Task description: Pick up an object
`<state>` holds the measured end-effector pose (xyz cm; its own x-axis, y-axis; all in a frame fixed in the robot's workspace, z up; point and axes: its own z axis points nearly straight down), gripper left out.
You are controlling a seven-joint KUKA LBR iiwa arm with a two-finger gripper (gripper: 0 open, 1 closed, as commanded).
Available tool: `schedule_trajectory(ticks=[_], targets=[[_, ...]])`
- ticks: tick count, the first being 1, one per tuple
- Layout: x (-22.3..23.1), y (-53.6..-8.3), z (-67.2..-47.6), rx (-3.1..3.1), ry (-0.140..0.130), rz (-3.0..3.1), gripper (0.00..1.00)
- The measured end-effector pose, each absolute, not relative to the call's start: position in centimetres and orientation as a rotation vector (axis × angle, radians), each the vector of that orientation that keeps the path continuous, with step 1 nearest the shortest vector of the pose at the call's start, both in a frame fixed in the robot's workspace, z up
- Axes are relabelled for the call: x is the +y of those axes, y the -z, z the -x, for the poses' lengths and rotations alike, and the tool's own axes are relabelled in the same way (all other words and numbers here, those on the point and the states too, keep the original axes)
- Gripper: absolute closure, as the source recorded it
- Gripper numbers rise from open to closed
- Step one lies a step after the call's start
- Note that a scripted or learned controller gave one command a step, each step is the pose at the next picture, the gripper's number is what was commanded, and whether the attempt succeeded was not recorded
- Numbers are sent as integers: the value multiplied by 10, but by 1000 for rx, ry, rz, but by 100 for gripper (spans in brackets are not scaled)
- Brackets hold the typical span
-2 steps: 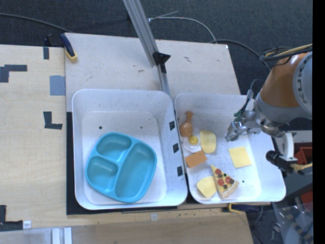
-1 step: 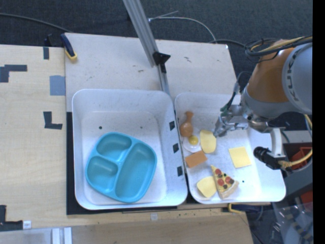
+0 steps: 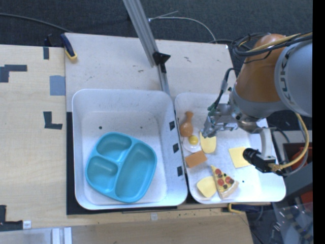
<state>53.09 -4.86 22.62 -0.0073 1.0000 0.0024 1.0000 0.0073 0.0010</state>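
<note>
You had gripper [image 3: 209,132] low in right bin [image 3: 264,189], poised over pale yellow food piece [image 3: 208,145], likely chosen target. Jaw state: cannot tell. Fried egg [image 3: 192,142] lay just left of piece, pizza slice [image 3: 224,181] below it, crowding approach.

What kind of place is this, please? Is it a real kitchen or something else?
Probably a robot lab bench, not a kitchen. A grey and orange arm reaches over two white bins; the food, such as the pizza slice, looks like toys, and loose cables lie on dark floor behind.
</note>
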Motion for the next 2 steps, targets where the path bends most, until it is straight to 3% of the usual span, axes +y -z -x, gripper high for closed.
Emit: schedule_trajectory(ticks=[1,2], targets=[[-5,-186,-523,-2223,-6,2212,100],[-43,-237,-578,-2226,5,2226,100]])
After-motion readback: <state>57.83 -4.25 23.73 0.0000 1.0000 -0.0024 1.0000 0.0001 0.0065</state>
